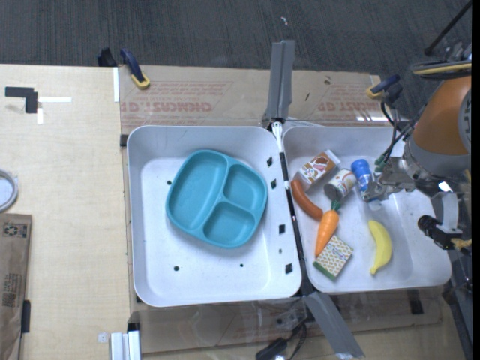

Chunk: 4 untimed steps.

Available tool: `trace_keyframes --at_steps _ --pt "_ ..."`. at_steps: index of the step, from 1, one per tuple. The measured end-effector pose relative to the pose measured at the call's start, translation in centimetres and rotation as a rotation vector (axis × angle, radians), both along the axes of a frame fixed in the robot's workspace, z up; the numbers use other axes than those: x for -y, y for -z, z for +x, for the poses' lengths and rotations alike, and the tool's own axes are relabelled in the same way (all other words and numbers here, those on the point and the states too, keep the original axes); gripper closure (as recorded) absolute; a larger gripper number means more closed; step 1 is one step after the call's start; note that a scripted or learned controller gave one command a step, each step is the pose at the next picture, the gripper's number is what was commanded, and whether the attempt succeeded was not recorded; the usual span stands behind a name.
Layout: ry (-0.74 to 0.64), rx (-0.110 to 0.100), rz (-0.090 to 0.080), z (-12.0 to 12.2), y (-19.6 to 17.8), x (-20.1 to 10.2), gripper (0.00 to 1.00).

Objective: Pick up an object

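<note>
While you scan from the left, note the left bin point(142, 223) carries just a blue divided plate point(217, 198), lying flat near its middle. Nothing there for the pick unless you want the plate, which looks a poor fit for a two-finger grasp.

Right bin point(427, 272) has the candidates. Against its left wall: a red sausage-shaped toy point(304, 199), long axis running up-left to down-right. Just past it a carrot point(325, 231), tip pointing down toward a small patterned packet point(334, 256); carrot tip and packet look to be touching. Above those, a brown-and-white carton point(318, 168) and a small can point(342, 184) side by side, close together.

Then the blue bottle point(362, 175), standing or tilted, can't say which. It sits directly beside the tool point(379, 188), on the tool's left, near enough that they may be touching. That's your nearest target by my read. I cannot tell whether the tool is spread or closed from this angle, and nothing is visibly held in it.

Banana point(381, 247) lies below the tool, apart from the rest, long axis roughly top to bottom of the view, slightly curved. Cleaner pick if you ask me: isolated, and a grasp across its short axis has room. The bottle risks knocking the can.
</note>
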<state>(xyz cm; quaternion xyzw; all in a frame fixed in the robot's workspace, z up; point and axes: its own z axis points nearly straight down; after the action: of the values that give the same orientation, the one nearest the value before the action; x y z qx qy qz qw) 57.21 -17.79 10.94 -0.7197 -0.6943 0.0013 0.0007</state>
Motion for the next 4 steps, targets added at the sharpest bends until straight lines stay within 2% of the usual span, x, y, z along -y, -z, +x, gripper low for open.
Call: trace_keyframes --at_steps 1,2,3,4 --pt "0.000 0.000 0.000 0.0 0.0 0.0 0.00" --pt "0.000 0.000 -0.001 0.0 -0.9 0.1 1.00" --pt "0.000 0.000 -0.001 0.0 -0.9 0.1 0.00" --pt "-0.105 0.011 -0.002 -3.0 1.4 -4.0 0.00"
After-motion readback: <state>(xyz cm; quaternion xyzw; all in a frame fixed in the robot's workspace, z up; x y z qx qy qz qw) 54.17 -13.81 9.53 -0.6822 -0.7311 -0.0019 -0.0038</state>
